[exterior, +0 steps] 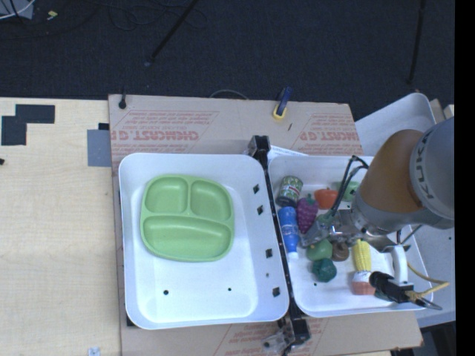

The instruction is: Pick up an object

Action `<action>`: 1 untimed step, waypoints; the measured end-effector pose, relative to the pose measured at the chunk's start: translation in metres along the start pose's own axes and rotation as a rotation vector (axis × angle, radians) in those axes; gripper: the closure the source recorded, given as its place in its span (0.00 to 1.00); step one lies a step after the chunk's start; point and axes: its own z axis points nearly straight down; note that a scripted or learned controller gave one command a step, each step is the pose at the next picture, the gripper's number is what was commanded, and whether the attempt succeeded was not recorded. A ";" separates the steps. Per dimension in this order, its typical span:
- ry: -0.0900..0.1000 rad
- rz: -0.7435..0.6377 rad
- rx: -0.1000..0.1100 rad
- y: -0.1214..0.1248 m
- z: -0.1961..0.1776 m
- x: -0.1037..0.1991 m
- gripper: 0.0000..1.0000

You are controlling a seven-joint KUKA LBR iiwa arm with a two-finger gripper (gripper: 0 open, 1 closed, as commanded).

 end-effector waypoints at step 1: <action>0.001 0.006 0.008 -0.003 -0.010 -0.002 1.00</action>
